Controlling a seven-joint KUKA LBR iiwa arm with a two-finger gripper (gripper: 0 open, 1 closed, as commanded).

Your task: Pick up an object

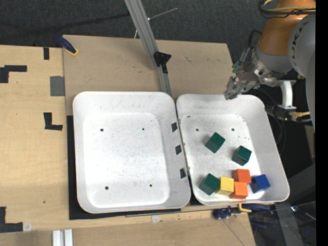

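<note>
The things to be picked lie in the right bin [266, 118], all gathered toward its near half. A dark green cube [214, 142] sits alone near the middle of the bin floor, tilted so one corner points at the far wall. A second green cube [241, 155] lies nearer the right wall, apart from the first. Down by the near wall a cluster huddles together: a third green cube [209, 183] with a yellow cube [226, 184] touching its right side, then an orange cube [240, 189] just beside the yellow one, a darker orange-red cube [242, 176] just behind that, and a blue cube [260, 182] at the right end of the group, close to the bin's near right corner. The left bin [82, 137] stands side by side with the right one, their long walls touching along the middle. The gripper [231, 91] hangs over the far rim of the right bin, near its far right corner, well apart from every cube and with nothing between its tips; from this angle the tips are a dark blur. Above it the grey arm [302, 35] with its orange band [284, 19] comes in from the right. A slanted metal pole [146, 27] crosses the far part of the bench [118, 60], ending at a black clamp [162, 58] just behind the bins. A blue and yellow clip [67, 45] lies near the bench's far left corner, and another small blue piece [225, 212] sits at the near edge, below the right bin.
</note>
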